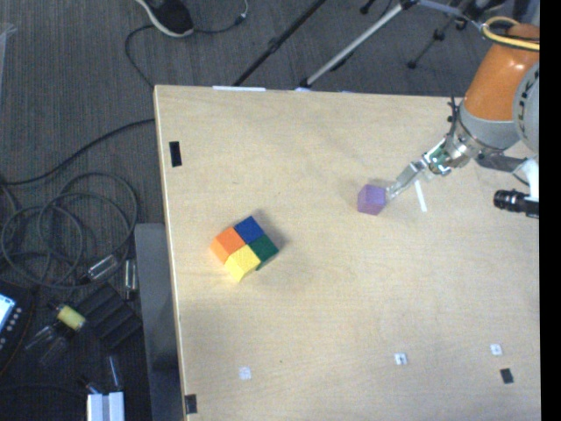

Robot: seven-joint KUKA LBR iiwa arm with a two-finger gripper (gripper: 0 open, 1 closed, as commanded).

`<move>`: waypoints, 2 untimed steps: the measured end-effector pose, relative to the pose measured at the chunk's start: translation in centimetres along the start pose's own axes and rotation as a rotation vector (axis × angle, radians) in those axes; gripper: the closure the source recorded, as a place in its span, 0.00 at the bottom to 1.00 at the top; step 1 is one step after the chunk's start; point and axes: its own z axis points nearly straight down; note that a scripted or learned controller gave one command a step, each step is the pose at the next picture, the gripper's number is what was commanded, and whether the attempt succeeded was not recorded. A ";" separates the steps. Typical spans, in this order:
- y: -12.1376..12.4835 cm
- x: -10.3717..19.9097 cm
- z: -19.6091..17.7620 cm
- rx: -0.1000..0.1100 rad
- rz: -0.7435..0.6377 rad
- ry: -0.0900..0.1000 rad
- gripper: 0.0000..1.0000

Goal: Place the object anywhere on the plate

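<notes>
Fingers point(412, 187) spread apart, right of centre; one tip touches the small purple cube point(372, 198), nothing clamped. Four-coloured block point(244, 247) left-centre on smooth wooden desk point(351, 323).

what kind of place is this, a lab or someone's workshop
Most likely a robotics lab. A grey arm with an orange band reaches over a plain wooden bench holding only test blocks, while loose cables and stand legs cover the carpeted floor.

I see the arm point(500, 95) cut off at the right edge; its jaws look too small to judge.
</notes>
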 end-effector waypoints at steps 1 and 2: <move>1.0 -0.5 -15.1 -0.001 0.115 0.001 0.00; 1.0 -0.2 -4.9 0.000 -0.147 0.002 0.00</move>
